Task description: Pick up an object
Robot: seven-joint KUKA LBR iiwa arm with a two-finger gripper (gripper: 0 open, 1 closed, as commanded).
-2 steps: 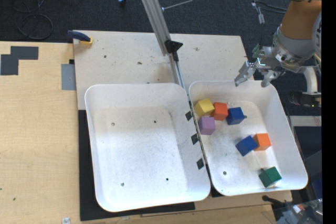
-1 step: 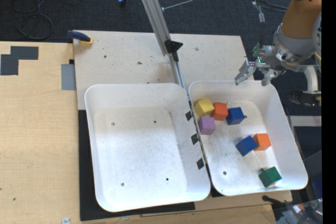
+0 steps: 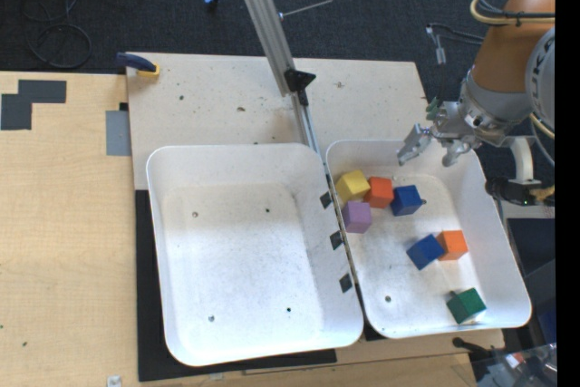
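Here the claw (image 3: 432, 146) is hanging splayed and holding nothing over the right bin's (image 3: 507, 258) far edge, the glossy blue cube (image 3: 407, 199) lying just nearside.

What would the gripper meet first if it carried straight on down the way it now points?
Probably the bare floor of the right bin near its far edge. The gripper, open, hangs above it, with the blue cube nearest, though depth is unclear from one slanted view.

bench (image 3: 227, 100) bears two bins (image 3: 181, 285).
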